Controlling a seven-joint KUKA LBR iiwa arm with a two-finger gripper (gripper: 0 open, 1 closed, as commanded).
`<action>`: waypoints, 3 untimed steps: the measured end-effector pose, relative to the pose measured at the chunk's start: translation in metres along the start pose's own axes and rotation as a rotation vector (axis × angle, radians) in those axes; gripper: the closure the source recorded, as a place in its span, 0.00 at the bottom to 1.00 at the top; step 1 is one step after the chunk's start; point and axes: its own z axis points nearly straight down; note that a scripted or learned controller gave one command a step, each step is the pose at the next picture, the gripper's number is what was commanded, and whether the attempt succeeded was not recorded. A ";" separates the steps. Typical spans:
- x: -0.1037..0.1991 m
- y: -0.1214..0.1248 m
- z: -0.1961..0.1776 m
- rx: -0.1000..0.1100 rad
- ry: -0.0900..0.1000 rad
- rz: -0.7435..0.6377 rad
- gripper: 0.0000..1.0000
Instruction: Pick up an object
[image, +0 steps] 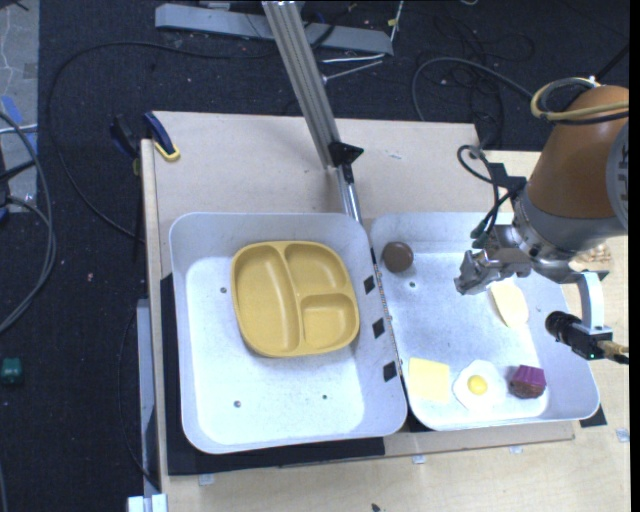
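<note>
The right bin (440, 300) holds several food items: a brown ball (398, 257) at its far left, a pale yellow wedge (509, 303) at the right, a yellow square slice (430, 379), a fried egg (477, 384) and a purple piece (527, 381) along the near side. My gripper (473, 277) hangs over the right bin, just left of the pale wedge and right of the brown ball. Nothing shows between its tips.
The left bin (200, 390) carries a yellow divided plate (295, 297). A metal pole (318, 110) slants down to the far edge between the bins. Black clips (381, 327) line the seam. The arm's orange band (580, 150) looms at the right.
</note>
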 end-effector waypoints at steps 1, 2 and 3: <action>0.063 0.003 -0.003 0.001 0.000 0.000 1.00; 0.114 0.013 0.008 0.002 0.000 0.001 1.00; 0.160 0.023 0.011 0.000 -0.001 0.002 1.00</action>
